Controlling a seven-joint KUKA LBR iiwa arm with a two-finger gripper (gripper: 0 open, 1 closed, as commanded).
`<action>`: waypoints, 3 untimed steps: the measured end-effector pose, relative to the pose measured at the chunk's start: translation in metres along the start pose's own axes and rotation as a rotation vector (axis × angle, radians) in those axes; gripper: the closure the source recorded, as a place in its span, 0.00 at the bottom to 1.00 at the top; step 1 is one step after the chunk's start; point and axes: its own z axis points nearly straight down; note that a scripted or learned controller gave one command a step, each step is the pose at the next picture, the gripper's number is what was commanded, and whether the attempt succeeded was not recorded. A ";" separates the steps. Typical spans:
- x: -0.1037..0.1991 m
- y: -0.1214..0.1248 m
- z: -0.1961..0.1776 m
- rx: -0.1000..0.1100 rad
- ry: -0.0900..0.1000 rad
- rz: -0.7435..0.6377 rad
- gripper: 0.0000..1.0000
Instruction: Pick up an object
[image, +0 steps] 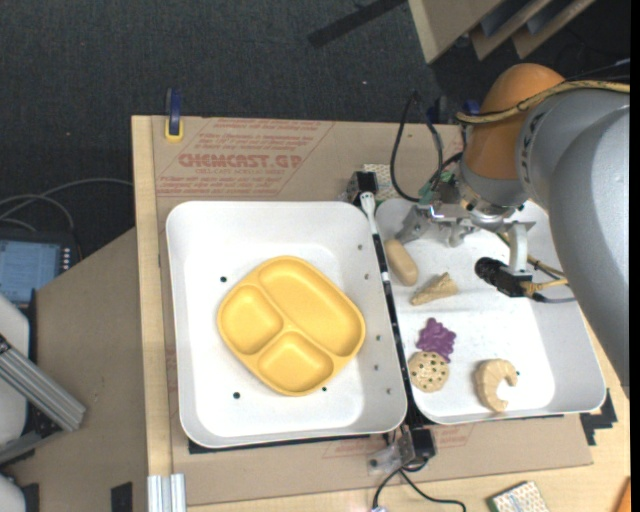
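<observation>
Bench (150, 300): tan board top carrying two shallow white bins side by side.

Left bin (200, 400): holds one yellow three-part tray (290, 325), lying flat near the middle, turned at an angle to the bin walls.

Right bin (560, 370): holds five small food pieces.
- Tan bread roll (402, 262), against the wall shared with the left bin.
- Pale wedge (434, 290), just right of the roll and apart from it.
- Purple grape bunch (436, 336), mid-bin.
- Chocolate-chip cookie (429, 371), just below the grapes, touching or nearly so.
- Tan croissant-like piece (496, 384), near the front, apart from the cookie.

Arm: grey with an orange band, reaching in from the right over the far end of the right bin.

Hand (470, 225): above the bin's far corner, beyond the roll and wedge; nothing seen between its fingers; whether they are spread or pressed together I cannot tell.
</observation>
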 end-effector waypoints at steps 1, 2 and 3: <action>-0.065 -0.013 0.000 0.004 -0.003 0.011 0.00; 0.005 -0.116 0.000 0.016 0.006 0.005 0.00; -0.007 -0.044 0.000 -0.001 -0.002 0.004 0.00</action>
